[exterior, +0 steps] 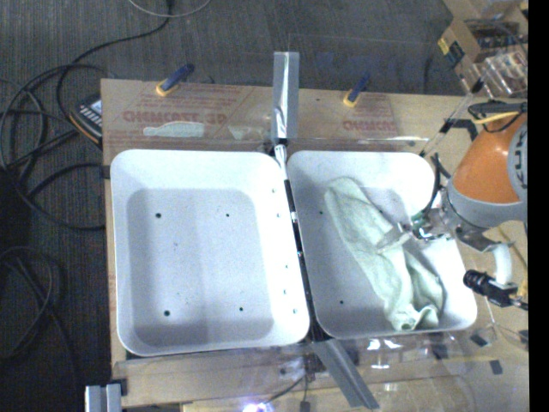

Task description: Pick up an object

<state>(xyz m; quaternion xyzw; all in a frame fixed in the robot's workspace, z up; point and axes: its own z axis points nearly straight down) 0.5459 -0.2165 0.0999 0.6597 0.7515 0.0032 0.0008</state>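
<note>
The cloth [382, 260] lay in the right bin [319, 294], a pale green-white piece of soft fabric, crumpled and stretched out in a long slant from the bin's upper middle down toward its lower right corner. Its upper part was spread fairly flat with shallow creases, and a greyer flap stuck out toward the right wall near the top. Lower down it bunched into thicker folds, ending in a rolled lump pressed close to the front wall. The arm [491, 174] came in from the right, its orange band rounded and bright above the bin's right edge, and the gripper [410, 230] was down at the cloth, about midway along its right side. The metal fingers touched the fabric there, where a ridge of cloth seemed gathered up toward them, but from where I stood I could not make out how far apart the jaws were or whether any cloth was truly caught between them. The left bin [206, 247] sat just beside the right one, their rims touching along the middle. Both rested on a brown board [223, 118] with two blue-handled clamps [174, 79] at its far edge and dark cables [51, 101] trailing over the floor to the left.
</note>
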